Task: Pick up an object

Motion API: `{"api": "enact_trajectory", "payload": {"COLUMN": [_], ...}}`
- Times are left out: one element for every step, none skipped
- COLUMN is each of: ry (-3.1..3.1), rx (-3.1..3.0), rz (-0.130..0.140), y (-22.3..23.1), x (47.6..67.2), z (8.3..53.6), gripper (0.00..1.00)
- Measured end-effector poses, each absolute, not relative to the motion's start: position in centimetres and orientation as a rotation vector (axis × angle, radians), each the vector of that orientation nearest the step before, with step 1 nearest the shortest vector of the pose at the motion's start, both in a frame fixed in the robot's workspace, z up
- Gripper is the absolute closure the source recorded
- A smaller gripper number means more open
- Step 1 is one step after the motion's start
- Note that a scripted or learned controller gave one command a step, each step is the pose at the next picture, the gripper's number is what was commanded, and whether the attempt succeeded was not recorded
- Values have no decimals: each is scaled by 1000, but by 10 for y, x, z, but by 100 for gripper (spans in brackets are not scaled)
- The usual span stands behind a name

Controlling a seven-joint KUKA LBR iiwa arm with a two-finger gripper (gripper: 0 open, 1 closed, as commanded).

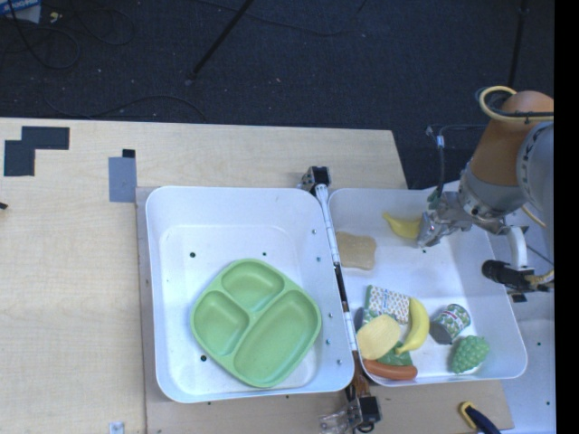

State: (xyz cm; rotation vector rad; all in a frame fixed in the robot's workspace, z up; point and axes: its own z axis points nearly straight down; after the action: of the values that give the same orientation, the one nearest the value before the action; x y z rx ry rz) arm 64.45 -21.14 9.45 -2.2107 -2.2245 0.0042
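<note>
Over the right bin [507, 351] I have the gripper [429, 233] low near the back wall, its tip just beside a small yellow piece [402, 226] that lies against that far edge. I cannot tell from this slanted view how far the fingers are spread, and I see nothing between them, so I will not call this a grasp. The arm [507, 156] leans in from the right, which I judge suits a reach to the rear of the bin, away from the crowded front.

That front corner holds the clutter: a banana [417, 324] curled around a yellow lemon-like fruit [378, 336], a checkered packet [389, 302] behind them, a red and green item [391, 367] at the rim, a small can [451, 320] on its side and a green bumpy vegetable [468, 354]. They touch one another, so I judge a clean pick there would be harder. A tan bread slice [355, 251] lies alone by the divider.

The left bin [163, 269] carries 1 green divided plate [257, 322], lying flat. Both bins sit side by side on the table [63, 287].

My guess is the yellow piece is the target, being isolated and closest.
</note>
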Motion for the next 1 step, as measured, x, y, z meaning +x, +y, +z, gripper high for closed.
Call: {"api": "enact_trajectory", "payload": {"ry": [-2225], "rx": [-2210], "rz": [5], "y": [-211], "x": [644], "z": [94], "gripper": [0]}}
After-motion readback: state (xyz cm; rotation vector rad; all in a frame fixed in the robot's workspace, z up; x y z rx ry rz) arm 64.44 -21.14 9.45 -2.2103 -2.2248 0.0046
